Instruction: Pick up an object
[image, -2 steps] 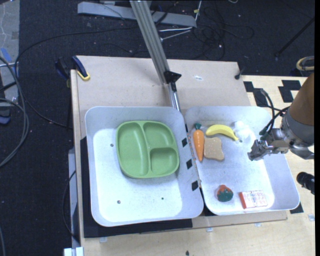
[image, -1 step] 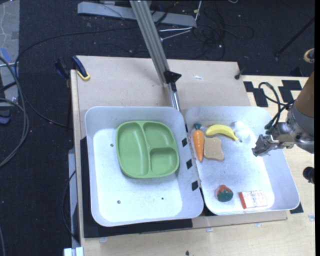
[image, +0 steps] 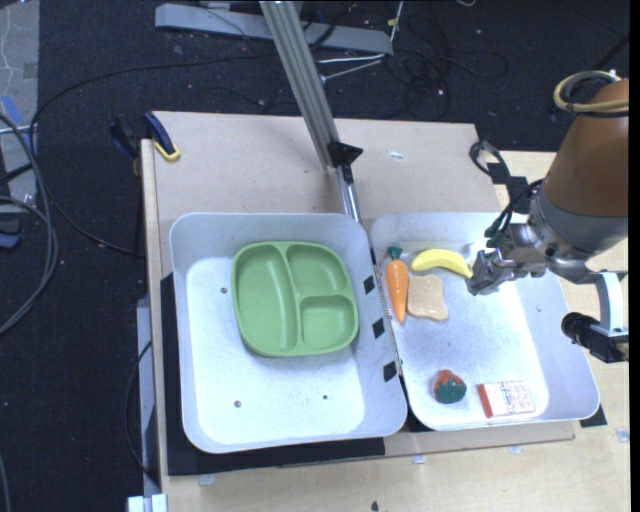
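The grey two-finger gripper (image: 481, 277) is hovering just right of a curved yellow plastic banana (image: 441, 262) (lying in the right white bin (image: 560, 330)); finger spacing cannot be told.

A tan bench (image: 250, 170) stands on dark floor (image: 70, 80) strewn with cables (image: 60, 215).

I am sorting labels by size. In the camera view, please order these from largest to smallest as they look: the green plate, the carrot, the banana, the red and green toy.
1. green plate
2. carrot and banana, which look too alike to rank
3. red and green toy
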